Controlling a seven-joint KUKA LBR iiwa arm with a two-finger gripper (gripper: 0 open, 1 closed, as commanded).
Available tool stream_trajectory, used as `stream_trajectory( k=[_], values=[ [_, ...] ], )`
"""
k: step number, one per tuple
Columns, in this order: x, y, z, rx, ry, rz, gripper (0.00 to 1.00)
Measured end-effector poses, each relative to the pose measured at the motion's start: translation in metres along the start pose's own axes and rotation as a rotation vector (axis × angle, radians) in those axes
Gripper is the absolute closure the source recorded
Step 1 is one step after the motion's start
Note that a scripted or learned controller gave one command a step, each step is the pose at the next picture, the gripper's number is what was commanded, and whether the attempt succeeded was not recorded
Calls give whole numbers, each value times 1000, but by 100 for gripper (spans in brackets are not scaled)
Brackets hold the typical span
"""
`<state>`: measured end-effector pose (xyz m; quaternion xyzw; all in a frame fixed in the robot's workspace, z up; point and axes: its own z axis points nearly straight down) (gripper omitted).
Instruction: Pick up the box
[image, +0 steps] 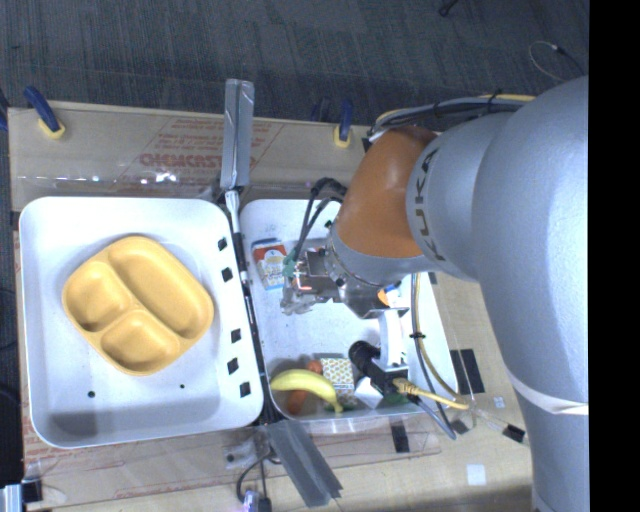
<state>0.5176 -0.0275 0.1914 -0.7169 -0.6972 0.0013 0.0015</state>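
Observation:
A small white box with red and blue print (268, 262) lies in the right bin (262, 215), near its left wall. My gripper (300, 292) hangs over the middle of that bin, just right of the box and slightly nearer the camera. The grey arm with its orange band (385, 205) reaches in from the right and hides much of the bin. Nothing shows between the gripper and the box.
A yellow banana (303, 385), a patterned packet (338, 372) and a red item (296, 402) lie at the right bin's near end. The left bin (40, 400) holds a yellow divided tray (138, 302). A divider wall with black clips (236, 300) separates the bins.

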Motion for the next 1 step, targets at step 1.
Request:
stream_trajectory(
  k=[1],
  values=[
    [60, 13, -54, 0, 1, 64, 100]
  ],
)
